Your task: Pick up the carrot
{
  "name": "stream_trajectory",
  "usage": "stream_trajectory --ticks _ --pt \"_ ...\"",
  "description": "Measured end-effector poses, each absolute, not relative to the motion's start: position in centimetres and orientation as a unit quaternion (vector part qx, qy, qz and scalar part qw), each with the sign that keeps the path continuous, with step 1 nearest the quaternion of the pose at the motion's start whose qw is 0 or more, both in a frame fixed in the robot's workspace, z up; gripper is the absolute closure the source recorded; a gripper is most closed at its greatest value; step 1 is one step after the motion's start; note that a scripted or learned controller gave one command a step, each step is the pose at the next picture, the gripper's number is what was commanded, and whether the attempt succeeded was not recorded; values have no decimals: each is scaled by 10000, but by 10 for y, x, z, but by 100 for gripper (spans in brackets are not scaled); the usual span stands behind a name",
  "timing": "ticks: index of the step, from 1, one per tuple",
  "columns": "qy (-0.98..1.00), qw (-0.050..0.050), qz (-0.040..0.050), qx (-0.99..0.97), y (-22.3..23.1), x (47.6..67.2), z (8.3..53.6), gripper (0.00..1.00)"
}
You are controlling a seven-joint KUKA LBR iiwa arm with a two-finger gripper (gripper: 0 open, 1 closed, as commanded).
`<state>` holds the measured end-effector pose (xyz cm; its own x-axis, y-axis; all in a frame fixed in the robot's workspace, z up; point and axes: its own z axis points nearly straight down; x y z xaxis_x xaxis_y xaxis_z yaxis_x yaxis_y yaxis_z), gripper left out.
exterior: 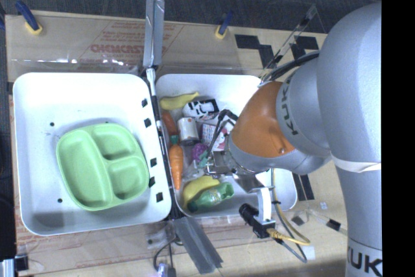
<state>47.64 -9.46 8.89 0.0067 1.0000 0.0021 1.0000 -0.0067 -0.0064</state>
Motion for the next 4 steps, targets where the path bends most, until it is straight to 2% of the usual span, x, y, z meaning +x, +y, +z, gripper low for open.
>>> stream_trajectory --ticks 1,2,3,4 --pt "-7068 44 27 -7074 -95 477 96 100" --pt "-7066 42 26 -7076 -95 477 96 0" --pt "-7090 64 43 -7052 -94 477 103 100" --pt "-7090 62 42 -7052 -94 477 103 0"
